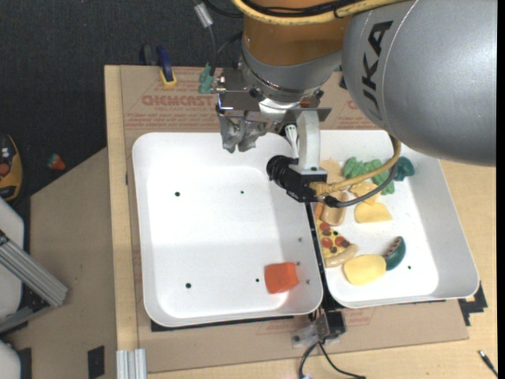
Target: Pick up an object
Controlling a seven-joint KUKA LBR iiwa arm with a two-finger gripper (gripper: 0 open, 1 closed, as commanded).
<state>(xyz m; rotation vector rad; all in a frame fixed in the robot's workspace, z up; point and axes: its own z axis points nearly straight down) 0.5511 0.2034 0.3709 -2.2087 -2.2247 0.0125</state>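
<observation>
My gripper (239,139) hangs below the orange wrist band over the far middle of the left bin (158,212), near its back wall. An orange-red block (281,277) lies at the front right corner of that bin, well in front of the gripper. In the right bin (442,235) lie a green toy (367,168), a yellow wedge (372,212), a yellow rounded piece (364,269), a pizza slice (334,245) and a dark teal piece (394,251). Nothing shows at the gripper's tip.
The arm's grey body covers the back right of the view and part of the right bin. A black cable fitting (288,176) hangs over the divide between the bins. A blue and yellow clamp (166,65) sits on the cardboard behind the left bin.
</observation>
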